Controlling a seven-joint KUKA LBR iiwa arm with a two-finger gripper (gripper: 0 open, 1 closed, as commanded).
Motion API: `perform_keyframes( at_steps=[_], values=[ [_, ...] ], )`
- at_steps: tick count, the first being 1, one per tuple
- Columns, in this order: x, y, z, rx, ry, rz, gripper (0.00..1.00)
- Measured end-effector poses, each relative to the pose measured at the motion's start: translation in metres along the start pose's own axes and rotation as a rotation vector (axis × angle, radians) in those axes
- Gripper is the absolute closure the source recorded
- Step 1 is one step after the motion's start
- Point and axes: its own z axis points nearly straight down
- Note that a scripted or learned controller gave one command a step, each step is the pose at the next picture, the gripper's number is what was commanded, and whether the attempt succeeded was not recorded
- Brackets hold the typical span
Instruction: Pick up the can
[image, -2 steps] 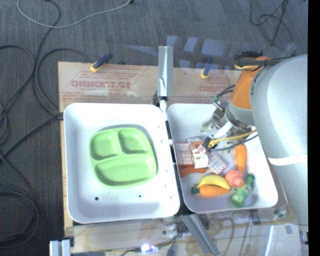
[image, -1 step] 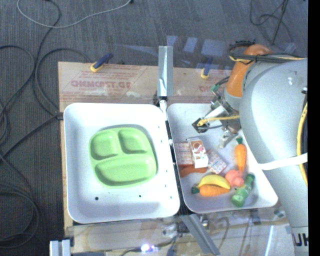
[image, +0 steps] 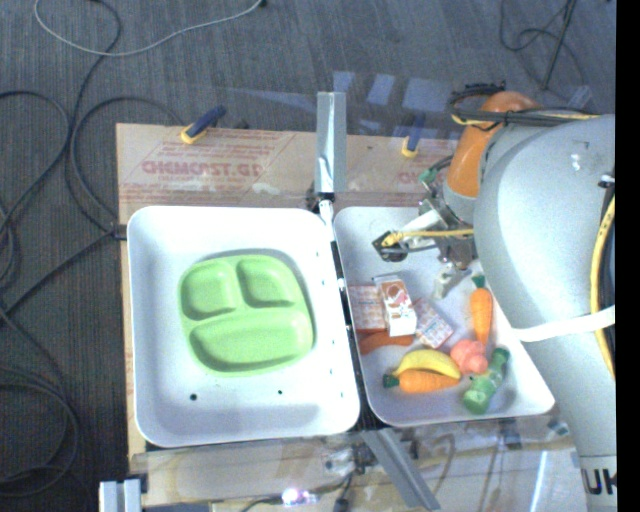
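A red and white labelled thing (image: 364, 304) lies against the left wall of the right bin (image: 352, 222); it may be the can on its side, but I cannot tell for sure. My gripper (image: 452, 273) hangs over the back middle of that bin, to the right of and behind this thing and apart from it. Nothing shows held in it. The grey arm covers the bin's right side.
The right bin also holds a small white and red carton (image: 397, 306), a patterned packet (image: 433, 325), a carrot (image: 481, 312), a banana (image: 428, 362), an orange piece (image: 428, 381), a pink fruit (image: 467, 354) and a green bottle (image: 483, 385). A green divided plate (image: 247, 311) lies in the left bin (image: 150, 400).
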Motion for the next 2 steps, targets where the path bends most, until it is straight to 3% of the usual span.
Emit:
perform_keyframes(
  at_steps=[1,2],
  values=[
    [0.0021,0.0013,-0.0004,0.005,-0.006,0.014,0.0],
    [0.0024,0.0006,-0.0004,0.011,0.001,0.103,0.0]
  ],
)
